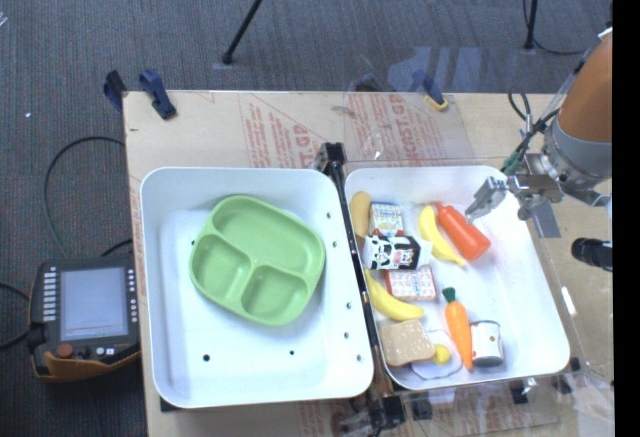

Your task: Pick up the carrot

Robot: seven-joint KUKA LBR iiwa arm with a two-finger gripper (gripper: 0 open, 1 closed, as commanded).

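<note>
The carrot point(458, 327), orange with a green top, lies in the lower part of the right bin point(535, 275), between a banana point(392, 301) and a small can point(486, 343). My gripper point(516, 206) hangs over the bin's upper right corner, well above and to the right of the carrot. Its fingers point(487, 196) are spread open with nothing between them. An orange-red cylinder point(463, 232) lies just left of the gripper.
The right bin also holds a second banana point(431, 229), a cow-patterned carton point(391, 251), two small boxes point(386, 218), and a toast slice point(406, 341). A green divided plate point(258, 258) sits in the left bin point(170, 325). A pendant point(88, 310) lies at far left.
</note>
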